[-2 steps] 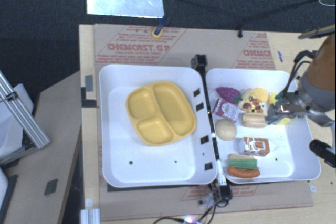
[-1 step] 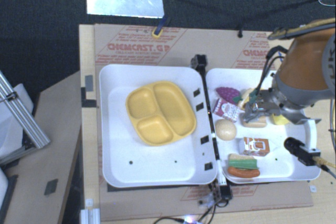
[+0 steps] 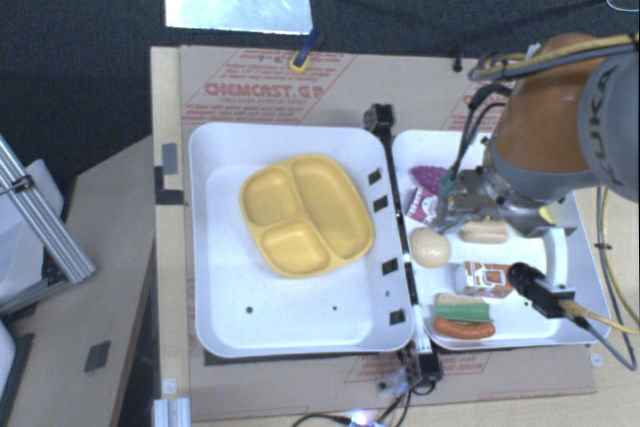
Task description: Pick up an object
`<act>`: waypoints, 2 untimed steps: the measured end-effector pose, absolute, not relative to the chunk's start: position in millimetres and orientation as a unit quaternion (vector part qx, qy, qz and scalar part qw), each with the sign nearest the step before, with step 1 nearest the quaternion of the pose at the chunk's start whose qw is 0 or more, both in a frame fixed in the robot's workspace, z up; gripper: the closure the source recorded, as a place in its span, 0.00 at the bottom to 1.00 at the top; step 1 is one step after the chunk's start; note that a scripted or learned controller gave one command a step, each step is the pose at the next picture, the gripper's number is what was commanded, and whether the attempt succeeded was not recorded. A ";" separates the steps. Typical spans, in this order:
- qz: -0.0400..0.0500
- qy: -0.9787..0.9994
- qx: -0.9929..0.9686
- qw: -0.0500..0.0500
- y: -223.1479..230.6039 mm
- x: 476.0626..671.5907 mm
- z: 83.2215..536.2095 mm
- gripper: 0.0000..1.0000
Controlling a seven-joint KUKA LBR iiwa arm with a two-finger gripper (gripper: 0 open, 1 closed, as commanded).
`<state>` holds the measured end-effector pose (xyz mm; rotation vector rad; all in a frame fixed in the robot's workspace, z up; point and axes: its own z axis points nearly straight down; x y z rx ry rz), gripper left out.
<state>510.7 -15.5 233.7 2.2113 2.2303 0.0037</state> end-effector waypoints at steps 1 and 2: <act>0.002 0.711 0.703 0.000 47.3 520.9 231.5 1.00; 0.000 0.710 0.704 -0.001 99.3 517.2 219.1 1.00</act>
